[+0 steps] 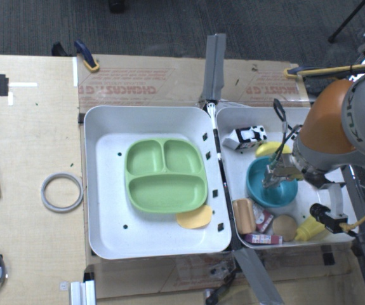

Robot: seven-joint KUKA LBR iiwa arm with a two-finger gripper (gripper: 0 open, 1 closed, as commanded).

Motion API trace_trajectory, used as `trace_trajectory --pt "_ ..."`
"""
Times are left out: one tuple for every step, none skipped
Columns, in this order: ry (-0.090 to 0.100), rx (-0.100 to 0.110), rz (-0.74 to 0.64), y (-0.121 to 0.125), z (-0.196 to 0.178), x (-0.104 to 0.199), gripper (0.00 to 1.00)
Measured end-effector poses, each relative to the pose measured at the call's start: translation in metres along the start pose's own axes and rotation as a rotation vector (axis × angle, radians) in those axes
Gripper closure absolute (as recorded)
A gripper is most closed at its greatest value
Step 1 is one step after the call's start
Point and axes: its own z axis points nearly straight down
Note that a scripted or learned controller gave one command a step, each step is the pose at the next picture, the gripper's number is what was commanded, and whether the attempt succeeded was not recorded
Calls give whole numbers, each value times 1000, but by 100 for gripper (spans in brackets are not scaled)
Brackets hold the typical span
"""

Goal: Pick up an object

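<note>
**Pick attempt: end effector down in the right bin, nothing lifted yet**

End effector (275, 175) sits low over the blue bowl (271, 186) in the right bin (230, 170); whether it is wide, narrow or gripping cannot be told from this angle. Judged progress: reach made, grasp unconfirmed, lift remaining.

Around the bowl: black-and-white toy (251, 135) and a yellow item (268, 149) behind it, brown block (243, 216), tan ball (284, 226) and yellow bottle (309, 229) in front.

Left bin (99, 183) holds a green divided plate (166, 175) with a yellow disc (193, 218) touching its near edge.

A grey ring (62, 191) lies on the worktop (30, 145), well apart.
</note>
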Motion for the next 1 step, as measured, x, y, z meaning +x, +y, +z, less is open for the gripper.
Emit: trace_trajectory --pt "0 0 0 0 0 0 0"
